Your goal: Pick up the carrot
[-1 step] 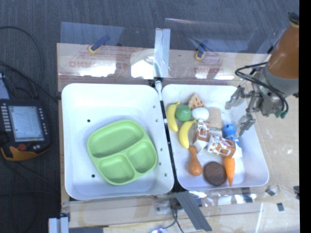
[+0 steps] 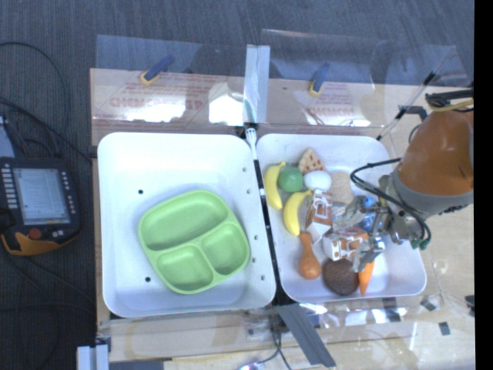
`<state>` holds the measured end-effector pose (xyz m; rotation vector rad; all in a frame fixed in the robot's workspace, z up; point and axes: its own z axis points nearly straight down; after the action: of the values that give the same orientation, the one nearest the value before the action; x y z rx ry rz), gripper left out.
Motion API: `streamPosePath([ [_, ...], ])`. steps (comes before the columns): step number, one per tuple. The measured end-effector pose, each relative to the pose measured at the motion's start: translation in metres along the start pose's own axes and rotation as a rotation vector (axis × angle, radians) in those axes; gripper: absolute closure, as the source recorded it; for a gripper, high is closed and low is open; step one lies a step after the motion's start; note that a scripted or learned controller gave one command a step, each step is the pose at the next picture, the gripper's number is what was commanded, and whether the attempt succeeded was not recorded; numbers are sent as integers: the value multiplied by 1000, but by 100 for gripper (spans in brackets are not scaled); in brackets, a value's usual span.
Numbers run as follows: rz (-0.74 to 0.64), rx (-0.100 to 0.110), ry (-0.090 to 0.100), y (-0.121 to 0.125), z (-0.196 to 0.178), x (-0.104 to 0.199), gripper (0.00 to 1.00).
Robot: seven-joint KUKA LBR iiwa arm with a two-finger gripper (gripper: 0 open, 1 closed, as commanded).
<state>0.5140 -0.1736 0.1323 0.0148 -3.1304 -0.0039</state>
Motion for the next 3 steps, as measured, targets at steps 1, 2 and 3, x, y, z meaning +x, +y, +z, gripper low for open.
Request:
streamPosePath([
  [1,-38,5,-39,-21,34,12,0],
  [2,-5,11,-46,50,33,-31,0],
  [3,-55,13,-52,4,33,11,0],
])
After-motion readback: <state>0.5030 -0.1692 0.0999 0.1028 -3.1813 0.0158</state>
